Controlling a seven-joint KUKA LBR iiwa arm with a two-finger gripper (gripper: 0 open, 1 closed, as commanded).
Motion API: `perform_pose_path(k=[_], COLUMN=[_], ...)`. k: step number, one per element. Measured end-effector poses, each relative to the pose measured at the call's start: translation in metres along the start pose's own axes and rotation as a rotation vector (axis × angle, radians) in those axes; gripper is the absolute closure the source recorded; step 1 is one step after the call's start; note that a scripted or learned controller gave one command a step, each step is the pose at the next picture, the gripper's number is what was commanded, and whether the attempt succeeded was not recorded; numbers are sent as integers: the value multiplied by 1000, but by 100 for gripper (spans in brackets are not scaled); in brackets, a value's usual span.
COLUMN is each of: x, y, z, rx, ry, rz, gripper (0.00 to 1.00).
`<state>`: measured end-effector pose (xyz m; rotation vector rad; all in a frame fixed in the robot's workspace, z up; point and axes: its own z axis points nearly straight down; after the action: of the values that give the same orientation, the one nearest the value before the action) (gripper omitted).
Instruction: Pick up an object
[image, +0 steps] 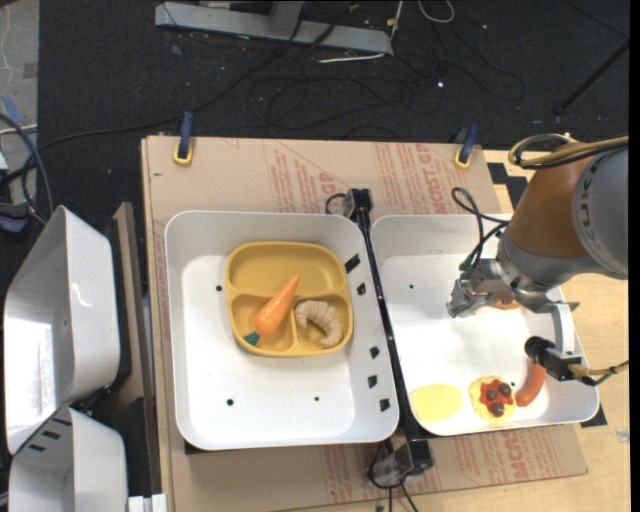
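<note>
The camera view looks down on two shallow white bins side by side on a cardboard-covered bench (300, 170). The gripper (470, 297) hangs over the upper middle of the right bin (420, 240), below the arm's orange band (545, 205); whether it is released or clenched cannot be told from this angle, and nothing shows between its tips.

The loose toys in the right bin lie well apart from the gripper, along the near edge: a flat pale-yellow disc (436, 402), a small round pizza-like piece (492, 396) with red and dark toppings just beside it, and a glossy orange-red sausage shape (532, 384) leaning against the bin's right wall.

In the left bin (200, 300) sits a smooth yellow plastic divided plate (285, 262) with rounded corners. A tapered orange carrot (277, 306) lies slantwise across its divider, and a ridged, curled beige shrimp (320, 320) rests in the lower right compartment.
</note>
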<state>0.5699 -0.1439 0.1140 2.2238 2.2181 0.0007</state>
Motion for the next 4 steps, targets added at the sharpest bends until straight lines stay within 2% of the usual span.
perform_pose_path(k=[1, 2, 3, 4], x=[5, 8, 8, 63], y=[0, -2, -2, 10], z=[-62, -106, -124, -113], rx=[-5, -4, -2, 1], ry=[-1, -1, -1, 2], rz=[-5, -6, -6, -11], gripper=[100, 100, 100, 100])
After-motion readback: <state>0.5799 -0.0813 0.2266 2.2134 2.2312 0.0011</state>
